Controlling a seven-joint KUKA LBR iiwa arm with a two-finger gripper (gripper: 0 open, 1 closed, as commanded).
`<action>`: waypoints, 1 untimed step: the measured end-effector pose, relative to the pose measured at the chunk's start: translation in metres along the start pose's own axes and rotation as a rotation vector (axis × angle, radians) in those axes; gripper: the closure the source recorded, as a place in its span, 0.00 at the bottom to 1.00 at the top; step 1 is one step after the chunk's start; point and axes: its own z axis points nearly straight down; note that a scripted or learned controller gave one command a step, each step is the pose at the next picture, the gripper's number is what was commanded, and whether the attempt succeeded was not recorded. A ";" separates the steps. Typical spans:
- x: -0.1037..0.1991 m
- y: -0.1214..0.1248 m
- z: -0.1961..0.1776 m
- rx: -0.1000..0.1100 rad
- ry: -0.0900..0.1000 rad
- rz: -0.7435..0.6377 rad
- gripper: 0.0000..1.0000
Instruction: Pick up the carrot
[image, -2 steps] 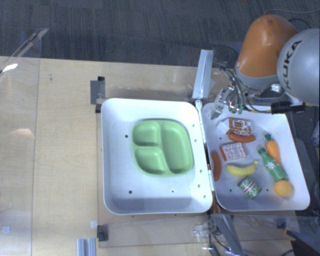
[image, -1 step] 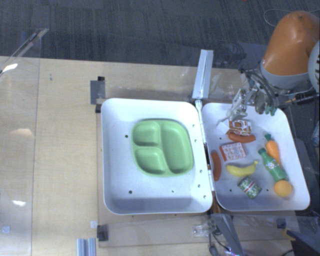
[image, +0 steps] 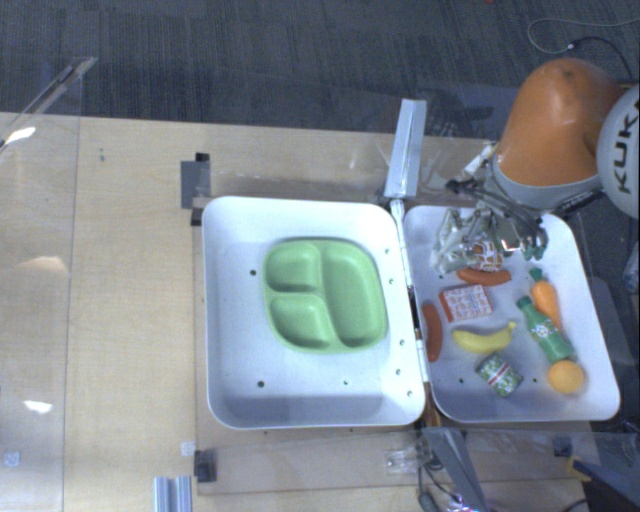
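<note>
Orange and pointed, with a little green top, the small plastic carrot (image: 544, 298) lies in the right white bin (image: 592, 405), close to that bin's right edge and about halfway down it. Nothing is holding it. The silver two-finger gripper (image: 487, 238) hangs over the far left part of the same bin, above a long red-orange sausage toy (image: 483, 276). It is too shiny and jumbled to see well, so I cannot tell if it is released or clenched, but no toy seems to be in it.

To do this step well, I think the arm should slide toward the bin's right edge and come straight down over the carrot's middle. The green plastic bottle (image: 547, 331) touches or nearly touches the carrot's lower end, so a careful grab across the carrot's thin sides would be best.

That bin also has a red and white box (image: 467, 303), a yellow banana (image: 484, 338), a small green can (image: 498, 374), a round orange fruit (image: 565, 376) and a dark red sausage (image: 432, 331) by its left edge.

The left white bin (image: 232, 390) holds a light green plastic tray with three parts (image: 325, 293).
</note>
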 end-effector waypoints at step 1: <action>-0.026 -0.044 -0.090 0.002 -0.004 -0.114 1.00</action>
